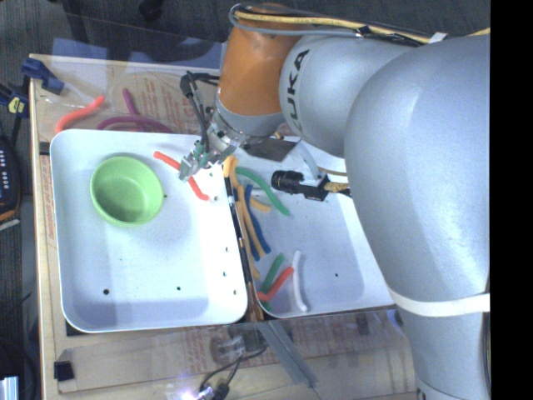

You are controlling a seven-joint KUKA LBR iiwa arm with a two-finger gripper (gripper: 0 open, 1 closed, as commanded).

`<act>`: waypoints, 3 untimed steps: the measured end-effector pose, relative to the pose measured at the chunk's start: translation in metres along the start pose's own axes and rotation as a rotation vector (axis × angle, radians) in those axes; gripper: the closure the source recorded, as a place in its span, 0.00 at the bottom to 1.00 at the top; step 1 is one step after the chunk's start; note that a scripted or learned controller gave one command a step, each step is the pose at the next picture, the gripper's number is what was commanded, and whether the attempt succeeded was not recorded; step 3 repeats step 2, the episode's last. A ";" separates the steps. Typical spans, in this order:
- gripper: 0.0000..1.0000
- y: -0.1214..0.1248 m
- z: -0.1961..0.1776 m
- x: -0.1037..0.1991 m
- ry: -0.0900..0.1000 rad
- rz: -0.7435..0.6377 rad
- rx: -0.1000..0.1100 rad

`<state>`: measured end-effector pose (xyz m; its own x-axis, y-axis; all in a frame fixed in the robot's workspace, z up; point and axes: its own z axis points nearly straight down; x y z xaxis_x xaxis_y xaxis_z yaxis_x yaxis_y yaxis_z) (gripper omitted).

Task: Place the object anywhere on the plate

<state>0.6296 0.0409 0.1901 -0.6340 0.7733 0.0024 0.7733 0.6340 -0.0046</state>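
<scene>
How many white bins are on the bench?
2: the left bin holds the green plate, and the right bin, partly hidden by the arm, holds colored sticks.

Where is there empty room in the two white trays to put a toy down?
The left bin has bare floor below the green plate, down to its bottom rim. It is crowded near the divider, where the gripper hangs over an orange strip, and in the right bin with its colored strips.

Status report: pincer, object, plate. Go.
Pincer low over left bin, right of green plate. Red strip on bin floor beside pincer, off the plate. More strips in right bin. Path to plate unobstructed.
</scene>
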 end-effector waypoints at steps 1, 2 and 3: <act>1.00 0.035 0.038 0.067 -0.001 -0.075 -0.002; 0.00 0.035 0.038 0.066 -0.002 -0.074 -0.002; 0.00 0.035 0.038 0.066 -0.002 -0.074 -0.002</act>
